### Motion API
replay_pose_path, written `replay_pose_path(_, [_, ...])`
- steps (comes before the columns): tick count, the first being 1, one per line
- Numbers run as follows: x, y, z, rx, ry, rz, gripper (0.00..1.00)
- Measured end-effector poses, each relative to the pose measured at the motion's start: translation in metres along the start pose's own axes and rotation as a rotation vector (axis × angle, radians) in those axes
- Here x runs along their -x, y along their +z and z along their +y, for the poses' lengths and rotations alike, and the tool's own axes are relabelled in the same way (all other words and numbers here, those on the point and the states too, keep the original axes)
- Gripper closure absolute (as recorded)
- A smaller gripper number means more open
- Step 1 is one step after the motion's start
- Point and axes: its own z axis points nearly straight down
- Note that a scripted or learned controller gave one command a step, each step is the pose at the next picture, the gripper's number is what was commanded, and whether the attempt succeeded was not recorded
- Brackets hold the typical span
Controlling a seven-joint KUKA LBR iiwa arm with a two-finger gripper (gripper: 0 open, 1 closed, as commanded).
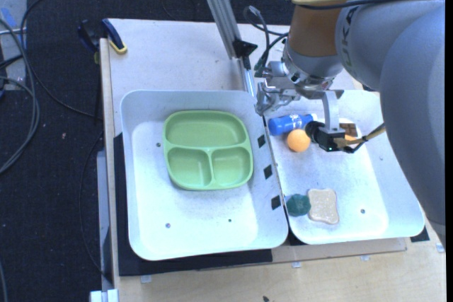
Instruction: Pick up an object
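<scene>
Nearest me in the right-hand white bin (375,219) lie a beige slice of toast (324,206) and a teal lump (298,204). Farther back sit an orange ball (299,141) and blue cylinder (289,123), just beneath the gripper (267,100); its state I cannot tell. A green divided plate (208,150) occupies the left bin.

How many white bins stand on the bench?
2. The left bin holds a green divided plate; the right bin lies beside it, partly under the arm.
</scene>
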Motion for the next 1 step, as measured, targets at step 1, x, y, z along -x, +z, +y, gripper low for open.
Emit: replay_pose_path(1, [-0.0542,0.007,0.0073,-0.001,-0.001,0.0,1.0])
